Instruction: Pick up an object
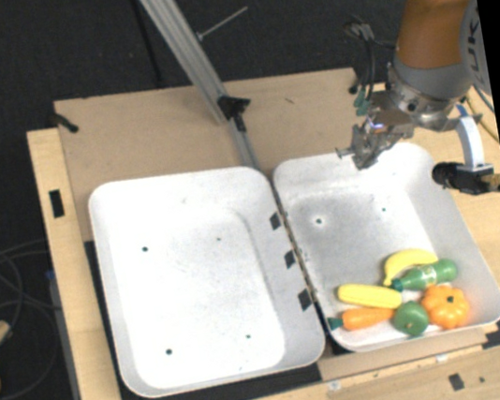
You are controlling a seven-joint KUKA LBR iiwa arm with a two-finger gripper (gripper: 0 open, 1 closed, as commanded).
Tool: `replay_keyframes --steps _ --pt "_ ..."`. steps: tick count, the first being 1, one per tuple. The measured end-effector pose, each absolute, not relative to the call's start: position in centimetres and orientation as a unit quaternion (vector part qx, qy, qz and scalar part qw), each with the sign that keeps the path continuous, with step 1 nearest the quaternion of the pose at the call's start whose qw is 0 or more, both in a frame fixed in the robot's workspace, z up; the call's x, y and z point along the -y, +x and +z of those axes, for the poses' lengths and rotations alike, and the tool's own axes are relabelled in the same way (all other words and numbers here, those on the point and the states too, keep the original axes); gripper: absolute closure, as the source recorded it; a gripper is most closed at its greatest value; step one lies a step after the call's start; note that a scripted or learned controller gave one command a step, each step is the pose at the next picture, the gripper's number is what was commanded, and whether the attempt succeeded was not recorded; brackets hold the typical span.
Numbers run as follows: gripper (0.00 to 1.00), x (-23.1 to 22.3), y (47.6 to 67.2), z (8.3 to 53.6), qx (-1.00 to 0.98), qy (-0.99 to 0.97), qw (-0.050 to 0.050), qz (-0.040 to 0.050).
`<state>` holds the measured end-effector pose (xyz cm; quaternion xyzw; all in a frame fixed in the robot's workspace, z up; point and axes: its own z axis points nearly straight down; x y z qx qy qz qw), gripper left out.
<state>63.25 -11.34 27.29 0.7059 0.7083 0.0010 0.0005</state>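
— Down in the right bin's (331, 228) near corner, what lies there?
— A yellow corn cob (369, 296), long axis running left to right and slightly downward, beside a carrot (366, 317), banana (408, 262), green pepper (409, 318), orange pumpkin (447, 306) and a green bottle (428, 275).
— Room to move?
— Plenty: the bin's far half is bare; the left bin (197, 279) too.
— And the gripper (367, 148)?
— Over the right bin's far rim, holding nothing; whether its fingers are apart, I cannot tell.

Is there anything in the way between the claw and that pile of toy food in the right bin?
Nothing visible stands in the way. The claw hangs over the far rim of the right bin, and the toy food lies clustered in its near corner, with bare bin floor between them.
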Motion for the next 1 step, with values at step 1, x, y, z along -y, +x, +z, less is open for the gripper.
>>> replay_keyframes --steps 1 --pt "1.00 7.08 61.54 26.83 -0.708 0.706 0.000 0.0004"
